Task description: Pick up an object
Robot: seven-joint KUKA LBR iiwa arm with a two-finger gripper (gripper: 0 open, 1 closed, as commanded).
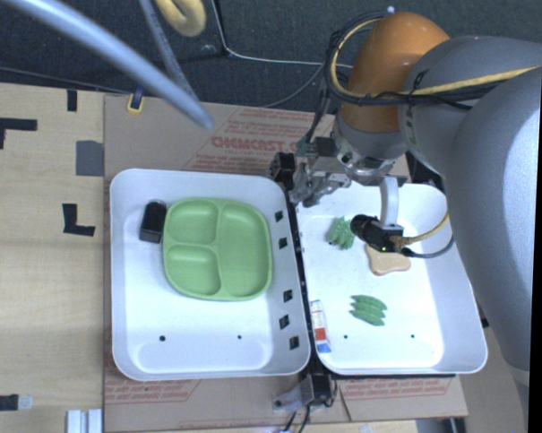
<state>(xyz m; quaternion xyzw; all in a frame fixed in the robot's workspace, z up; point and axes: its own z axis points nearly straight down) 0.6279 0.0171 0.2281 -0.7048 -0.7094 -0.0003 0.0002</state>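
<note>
Gripper [310, 188] perhaps half hidden under wrist.

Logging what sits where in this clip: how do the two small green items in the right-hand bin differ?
The upper green item lies beside the hand, near the bins' shared wall; the lower green item lies apart from it, toward the right bin's middle. The upper one looks paler and ragged in outline; the lower one is darker, shaped like a cluster of pods. Both are small, green and lie flat on the bin floor.
</note>
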